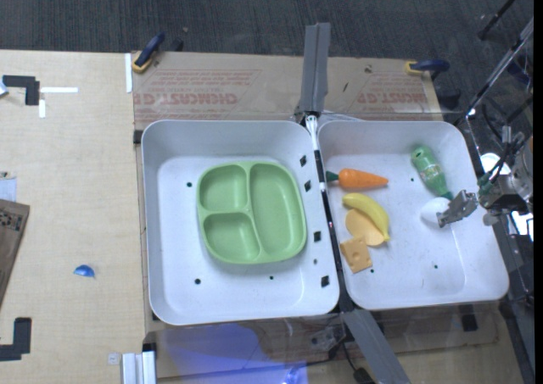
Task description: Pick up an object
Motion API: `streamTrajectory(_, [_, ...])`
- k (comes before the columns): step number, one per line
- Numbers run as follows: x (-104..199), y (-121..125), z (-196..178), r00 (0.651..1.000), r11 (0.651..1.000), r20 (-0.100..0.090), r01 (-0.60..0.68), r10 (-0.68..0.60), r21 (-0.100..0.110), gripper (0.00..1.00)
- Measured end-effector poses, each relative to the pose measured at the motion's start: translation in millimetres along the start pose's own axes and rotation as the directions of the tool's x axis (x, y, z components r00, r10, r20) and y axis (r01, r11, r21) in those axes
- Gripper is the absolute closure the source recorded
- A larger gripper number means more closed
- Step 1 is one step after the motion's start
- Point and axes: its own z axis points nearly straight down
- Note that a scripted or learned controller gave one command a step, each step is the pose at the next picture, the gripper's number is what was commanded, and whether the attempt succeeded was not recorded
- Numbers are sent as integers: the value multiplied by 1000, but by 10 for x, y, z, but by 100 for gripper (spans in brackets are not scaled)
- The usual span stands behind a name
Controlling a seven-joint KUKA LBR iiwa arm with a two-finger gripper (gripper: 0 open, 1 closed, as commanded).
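Observation:
The right bin (416, 276) holds several toy foods. An orange carrot (363, 178) lies near its left wall. Below it are a yellow banana (370, 210), a pale orange slice (363, 227) and a holed wedge of cheese (356, 254). A green bottle (428, 169) lies at the upper right. A small white rounded object (433, 208) rests just left of my gripper (456, 208). The gripper hangs low over the bin's right side, coming in from the right edge. It sits beside the white object and below the bottle.
The left bin (157, 204) holds a green divided plate (251, 211). A grey divider bar (316, 69) runs between the bins at the back. The right bin's lower middle floor is bare white. Clamps and cables stand beyond the right wall.

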Motion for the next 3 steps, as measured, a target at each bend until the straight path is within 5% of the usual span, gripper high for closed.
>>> streamTrajectory(1, [658, 362, 473, 994, 994, -1, 108, -108, 2, 0])
streamTrajectory(2, [988, 390, 1125, 966, 966, 5, 258, -258, -17, 0])
streamTrajectory(3, [981, 378, 1053, 967, 967, 3, 255, -255, -13, 100])
